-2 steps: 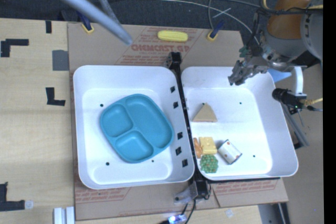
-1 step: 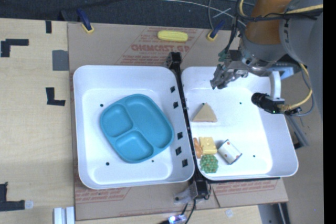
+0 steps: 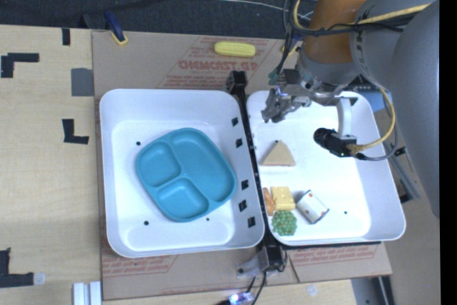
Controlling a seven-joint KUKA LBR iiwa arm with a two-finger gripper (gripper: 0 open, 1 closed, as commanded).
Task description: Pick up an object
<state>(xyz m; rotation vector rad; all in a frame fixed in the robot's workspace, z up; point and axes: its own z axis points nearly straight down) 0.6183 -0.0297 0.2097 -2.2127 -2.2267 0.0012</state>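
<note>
My gripper hangs over the back left part of the right bin, its dark fingers pointing down. Just in front of it lies a tan wedge like a slice of bread. Nearer the front of that bin sit a yellow block, a thin orange piece, a green broccoli-like piece and a small white can lying on its side. I see nothing between the fingers.
The left bin holds a blue divided plate. A yellow banana-shaped object lies on the cardboard behind the bins. A black divider runs between the bins. Cables loop around the arm's orange band.
</note>
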